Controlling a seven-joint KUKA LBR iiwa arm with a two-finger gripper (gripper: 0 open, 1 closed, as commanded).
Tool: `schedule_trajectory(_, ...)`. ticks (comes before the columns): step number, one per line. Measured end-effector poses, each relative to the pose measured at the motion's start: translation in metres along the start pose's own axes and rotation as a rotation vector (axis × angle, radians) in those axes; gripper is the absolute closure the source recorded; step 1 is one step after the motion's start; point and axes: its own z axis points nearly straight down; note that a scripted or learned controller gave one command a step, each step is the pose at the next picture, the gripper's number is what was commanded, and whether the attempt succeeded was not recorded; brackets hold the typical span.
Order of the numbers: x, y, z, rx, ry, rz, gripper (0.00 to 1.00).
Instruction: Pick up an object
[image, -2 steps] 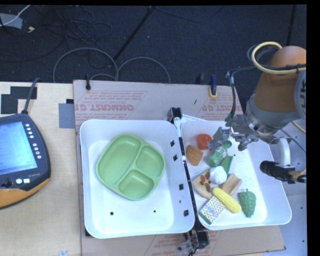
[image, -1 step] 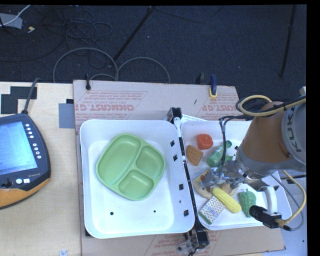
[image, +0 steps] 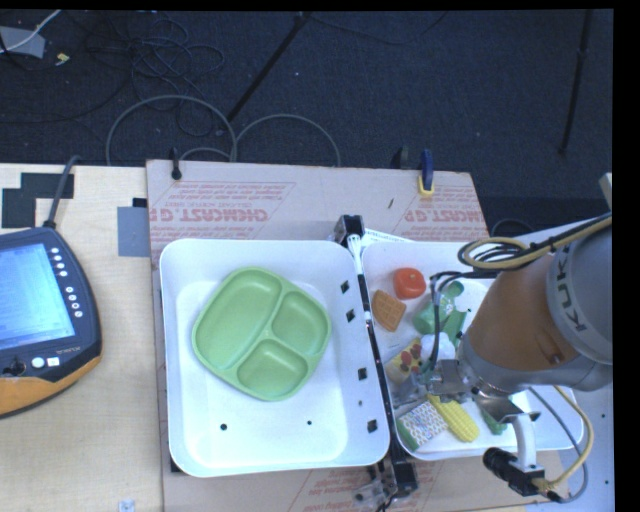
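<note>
**Arm low over the crowded right bin, pincer state unreadable**

The pincer (image: 447, 385) sits low in the right-hand shallow white bin (image: 573, 432), its dark body among the small toys; whether it is wide, narrow or holding anything cannot be told, since the wrist covers it from above. Just below it lie a yellow toy corn cob (image: 455, 418) and a pale checked packet (image: 422, 424), close enough that contact cannot be judged. Slightly left of it are small red and yellow pieces (image: 409, 357), too small to identify. Farther up the bin are green plastic items (image: 440, 315), a tan waffle-like square (image: 387, 311) and a round red-orange toy (image: 408, 282).

The grey arm with its orange band (image: 520, 320) reaches in from the right and bends down over the bin, cables looping along it. Letters reading "KU" show on its grey shell.

The left-hand shallow white bin (image: 190, 420) holds a light green three-compartment plate (image: 262, 332), tilted diagonally. Both bins rest on a cardboard sheet (image: 300, 200) with red printed writing, upside down and not clearly legible. On the wooden surface (image: 90, 440) to the left lies a grey and orange handheld control pendant (image: 40, 315) with a lit screen.
</note>
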Motion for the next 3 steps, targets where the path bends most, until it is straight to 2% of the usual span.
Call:
schedule_trajectory(1,-0.003,0.002,-0.014,-0.003,-0.001,0.008,1.00)
schedule_trajectory(3,0.143,0.002,-0.214,-0.008,0.002,-0.009,1.00)
